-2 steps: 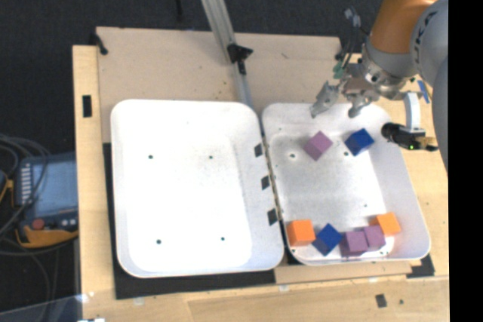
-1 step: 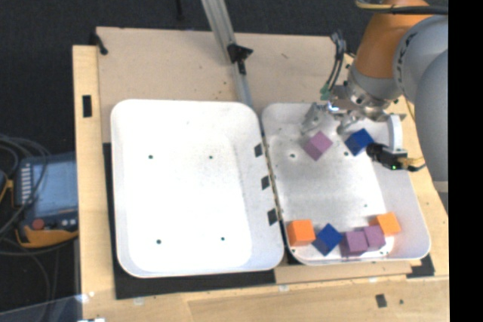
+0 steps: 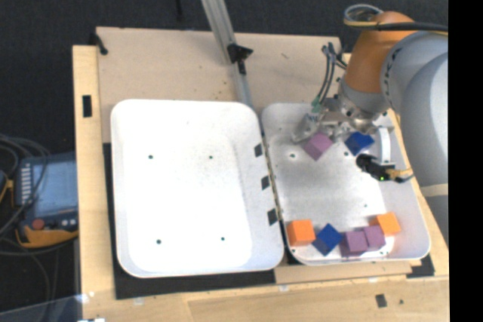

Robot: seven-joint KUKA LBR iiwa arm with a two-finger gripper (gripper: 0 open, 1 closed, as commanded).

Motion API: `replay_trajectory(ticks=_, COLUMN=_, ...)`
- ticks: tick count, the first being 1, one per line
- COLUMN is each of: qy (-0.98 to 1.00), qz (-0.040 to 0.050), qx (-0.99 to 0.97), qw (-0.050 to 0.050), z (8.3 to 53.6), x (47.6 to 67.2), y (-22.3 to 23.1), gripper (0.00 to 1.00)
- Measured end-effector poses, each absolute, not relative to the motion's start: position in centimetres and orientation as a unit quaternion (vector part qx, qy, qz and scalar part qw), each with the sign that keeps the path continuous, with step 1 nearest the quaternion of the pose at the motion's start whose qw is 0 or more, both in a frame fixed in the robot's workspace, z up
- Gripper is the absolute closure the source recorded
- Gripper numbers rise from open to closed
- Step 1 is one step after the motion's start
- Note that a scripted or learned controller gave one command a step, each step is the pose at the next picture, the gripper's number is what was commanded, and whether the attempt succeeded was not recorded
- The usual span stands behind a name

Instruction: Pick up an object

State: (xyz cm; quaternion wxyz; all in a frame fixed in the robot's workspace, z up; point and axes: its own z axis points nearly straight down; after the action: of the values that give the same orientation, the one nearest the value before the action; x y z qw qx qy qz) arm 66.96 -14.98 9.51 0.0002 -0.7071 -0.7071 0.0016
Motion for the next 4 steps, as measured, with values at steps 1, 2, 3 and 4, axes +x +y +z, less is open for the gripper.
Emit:
replay_trajectory(ticks=1, qy=-0.707, qz=-0.0009, qx=-0.707, qw=-0.003, z=11.0, x=67.2, y=-15.1, gripper=1.00)
replay_trajectory(ticks=2, qy=-0.708, qz=-0.0022, qx=-0.706, qw=-0.003, z=16.2, x=67.4, y=-14.2, gripper=1.00)
replay_trajectory(ticks=3, qy=-0.708, qz=-0.0018, qx=-0.706, qw=-0.003, z=20.7, x=67.2, y=-14.4, gripper=1.00)
replay_trajectory(ticks=4, qy=-0.709, qz=-0.0018, qx=-0.705, qw=-0.003, z=24.8, x=67.4, y=-14.6, gripper=1.00)
